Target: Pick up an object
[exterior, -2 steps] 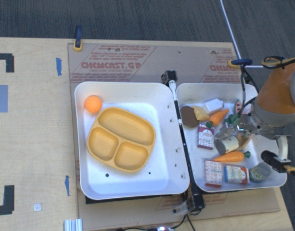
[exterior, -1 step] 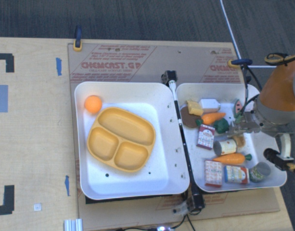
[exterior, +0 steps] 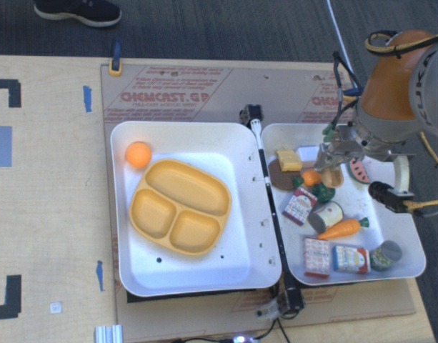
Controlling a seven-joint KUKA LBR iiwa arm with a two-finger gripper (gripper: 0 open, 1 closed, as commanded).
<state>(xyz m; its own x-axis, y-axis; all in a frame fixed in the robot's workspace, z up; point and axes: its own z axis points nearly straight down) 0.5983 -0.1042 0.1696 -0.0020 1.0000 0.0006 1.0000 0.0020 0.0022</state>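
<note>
My gripper hangs low over the upper middle of the right bin, below the grey arm and its orange band. Just beneath and left of it lie a small orange piece and a green toy. A yellow block and a brown disc sit further left. I cannot tell if anything is held. A watermelon slice lies just right of the gripper, partly hidden by the arm.
The right bin also holds a red-and-white packet, a grey can, a carrot, two small cartons and a tin. The left bin holds a yellow divided plate and an orange ball.
</note>
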